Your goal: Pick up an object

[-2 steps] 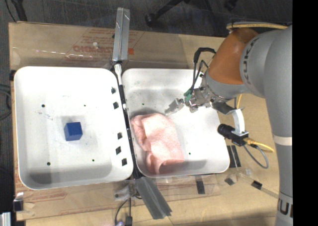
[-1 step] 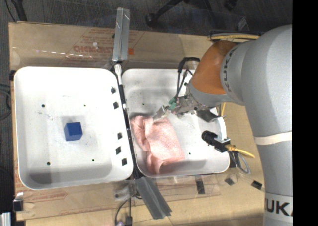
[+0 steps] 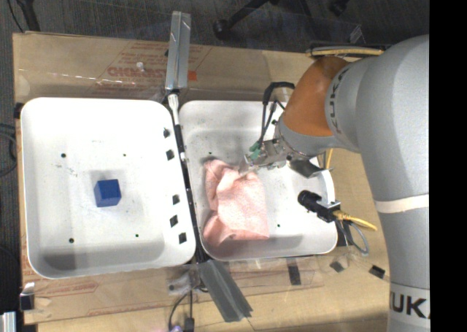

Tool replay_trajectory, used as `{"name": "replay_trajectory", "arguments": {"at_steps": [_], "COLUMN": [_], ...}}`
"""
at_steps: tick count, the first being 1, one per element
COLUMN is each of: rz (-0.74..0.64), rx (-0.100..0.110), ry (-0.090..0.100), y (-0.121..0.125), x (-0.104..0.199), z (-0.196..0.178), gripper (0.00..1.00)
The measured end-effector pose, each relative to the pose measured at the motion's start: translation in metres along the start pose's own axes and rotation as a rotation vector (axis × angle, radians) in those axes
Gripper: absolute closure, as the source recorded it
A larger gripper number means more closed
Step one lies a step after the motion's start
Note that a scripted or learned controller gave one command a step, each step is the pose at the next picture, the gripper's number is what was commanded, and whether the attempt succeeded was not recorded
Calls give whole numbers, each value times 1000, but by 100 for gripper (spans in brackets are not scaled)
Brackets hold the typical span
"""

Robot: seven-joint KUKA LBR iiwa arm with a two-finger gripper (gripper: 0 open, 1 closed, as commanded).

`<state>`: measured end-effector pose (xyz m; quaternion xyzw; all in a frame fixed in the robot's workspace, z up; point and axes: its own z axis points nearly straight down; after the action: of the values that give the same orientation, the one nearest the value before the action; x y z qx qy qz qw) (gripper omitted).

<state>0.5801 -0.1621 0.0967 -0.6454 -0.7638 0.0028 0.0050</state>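
A pink cloth [image 3: 235,204] lies crumpled in the right bin [image 3: 219,115], running from its middle toward the front wall. My gripper [image 3: 257,158] hangs low over the right bin, just past the cloth's upper right corner, and seems to touch that edge. A small blue cube [image 3: 108,192] rests alone on the floor of the left bin [image 3: 87,108]. The grey arm with its orange band [image 3: 310,101] reaches in from the right and covers the right bin's far right side.
A grey metal bar [image 3: 176,49] stands at the back, above the wall between the two bins. Another grey bracket [image 3: 222,290] sticks out at the front. The brown bench surface [image 3: 95,60] surrounds the bins.
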Motion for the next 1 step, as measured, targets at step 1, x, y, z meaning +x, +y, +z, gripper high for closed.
{"name": "replay_trajectory", "arguments": {"at_steps": [1], "rz": [-167], "rx": [-8], "ry": [-4], "y": [41], "x": [5], "z": [-124], "gripper": [100]}}
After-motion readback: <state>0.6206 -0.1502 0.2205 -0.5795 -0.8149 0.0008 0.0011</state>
